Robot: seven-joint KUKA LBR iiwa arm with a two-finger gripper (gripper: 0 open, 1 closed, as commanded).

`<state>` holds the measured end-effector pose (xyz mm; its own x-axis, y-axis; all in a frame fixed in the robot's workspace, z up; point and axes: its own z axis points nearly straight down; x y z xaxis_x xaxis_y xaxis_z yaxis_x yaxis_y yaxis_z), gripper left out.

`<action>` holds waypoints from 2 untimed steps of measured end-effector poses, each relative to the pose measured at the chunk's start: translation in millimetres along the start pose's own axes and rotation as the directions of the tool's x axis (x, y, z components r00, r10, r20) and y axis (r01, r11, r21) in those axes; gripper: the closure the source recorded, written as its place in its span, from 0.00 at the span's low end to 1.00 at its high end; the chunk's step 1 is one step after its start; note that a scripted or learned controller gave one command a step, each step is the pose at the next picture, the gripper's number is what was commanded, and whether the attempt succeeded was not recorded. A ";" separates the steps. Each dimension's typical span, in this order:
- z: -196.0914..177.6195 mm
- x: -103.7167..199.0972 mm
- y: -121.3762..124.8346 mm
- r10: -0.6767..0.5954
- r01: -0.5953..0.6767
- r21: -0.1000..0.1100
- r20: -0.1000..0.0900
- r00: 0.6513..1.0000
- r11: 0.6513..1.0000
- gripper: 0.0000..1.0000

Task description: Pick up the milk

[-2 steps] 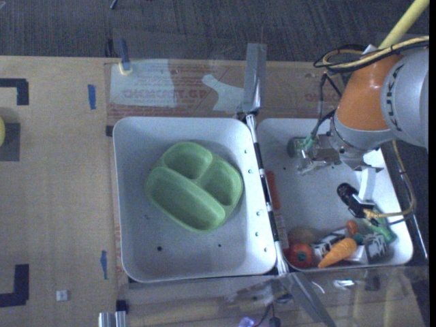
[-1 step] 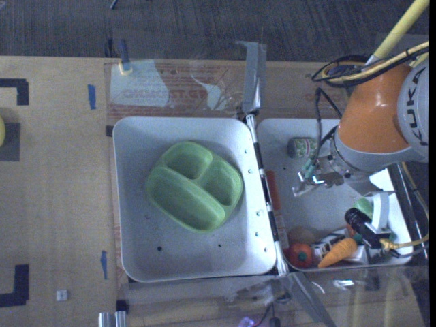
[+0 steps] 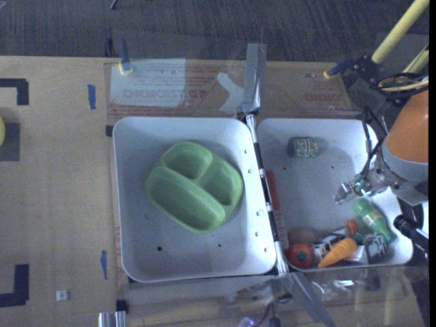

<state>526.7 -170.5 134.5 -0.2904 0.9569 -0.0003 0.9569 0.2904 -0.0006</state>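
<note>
1. Camera view, arm: hanging the gripper [image 3: 349, 191] above the floor of the right bin [image 3: 306, 199], close to its right wall. Being too small and blurred here for telling a wide opening from a narrow one.
2. Camera view, target: lying along the near edge of the right bin, toward its near right corner, as a black-and-white carton, taken to be the milk [image 3: 376, 248]. Being crossed by the carrot [image 3: 338, 252], with the green bottle [image 3: 372, 219] just beside it on the far side and the tomato [image 3: 300, 254] toward the near left corner.
3. Camera view, handling (judged): probably behaving as a light, stiff toy box with smooth, slightly slippery faces. Not looking fragile.
4. Camera view, hold (judged): taking it across the two flat faces at the end showing clear of the carrot. Risking a nudge of the bottle or a catch on the near wall.
5. Camera view, elsewhere: resting a green tray [image 3: 194, 186] in the left bin [image 3: 136, 237], well apart.
</note>
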 end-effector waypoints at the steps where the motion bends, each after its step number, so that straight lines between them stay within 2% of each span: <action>1: 46.7 -5.3 57.0 -0.129 0.129 -0.006 0.004 0.992 0.992 1.00; 2: -50.9 94.7 64.6 -0.192 0.192 -0.003 0.001 0.981 0.981 1.00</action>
<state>561.1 -61.1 185.3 -0.4689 0.8832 -0.0016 0.8832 0.4689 0.0028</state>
